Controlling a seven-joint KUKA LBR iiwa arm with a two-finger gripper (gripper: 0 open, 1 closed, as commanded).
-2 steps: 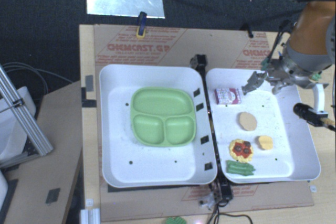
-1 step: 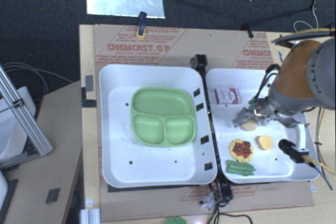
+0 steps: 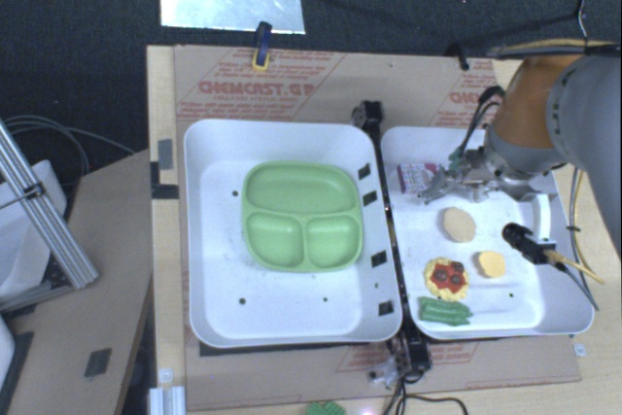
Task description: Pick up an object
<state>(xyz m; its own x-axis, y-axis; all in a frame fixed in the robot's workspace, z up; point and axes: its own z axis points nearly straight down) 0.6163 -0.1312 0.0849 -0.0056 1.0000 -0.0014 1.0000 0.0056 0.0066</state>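
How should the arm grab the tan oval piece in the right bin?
Take the tan piece across its narrow width, coming straight down from above. It lies flat and apart from its neighbours, so the pincer, hovering just up-left of it, likely has room on both sides. The rounded top may slip, so close low.

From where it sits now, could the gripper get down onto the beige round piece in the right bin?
Probably yes. The gripper hangs over the right bin, just up and left of the beige round piece, which lies apart from its neighbours with nothing over it.
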